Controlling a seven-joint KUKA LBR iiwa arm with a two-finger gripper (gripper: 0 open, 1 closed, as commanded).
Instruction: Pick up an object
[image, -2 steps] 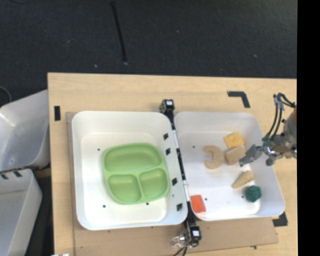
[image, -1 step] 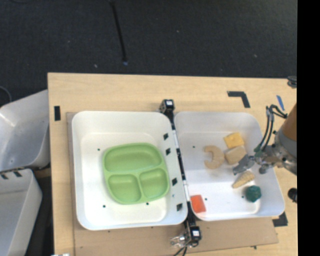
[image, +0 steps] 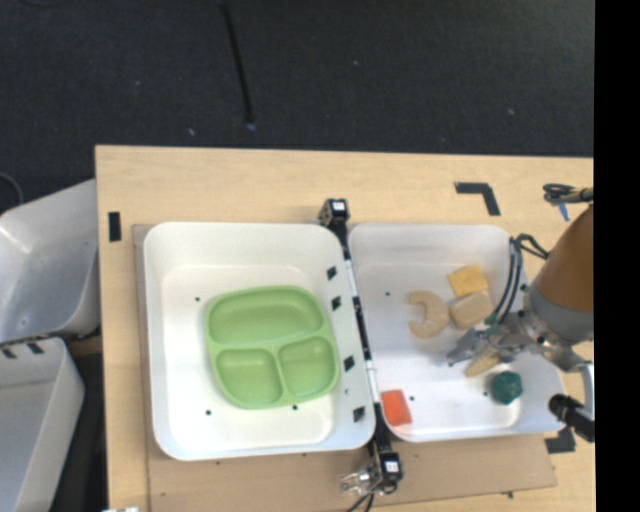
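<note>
In the right bin (image: 430, 245), one orange block (image: 396, 407) lies by the near left corner and one dark green ball (image: 505, 387) near the near right corner. Just beyond the ball, the gripper (image: 483, 352) hangs low with fingers spread, gripping nothing. Farther back lie one wooden wrench-shaped piece (image: 430, 312), one tan block (image: 470, 311) and one yellow block (image: 467, 280); the left bin (image: 170, 420) holds one green divided plate (image: 270, 346).

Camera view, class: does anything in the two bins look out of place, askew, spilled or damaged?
Nothing stands out. The green divided tray lies flat in the left bin; small blocks, an orange cube and a teal ball lie loose in the right bin.
</note>
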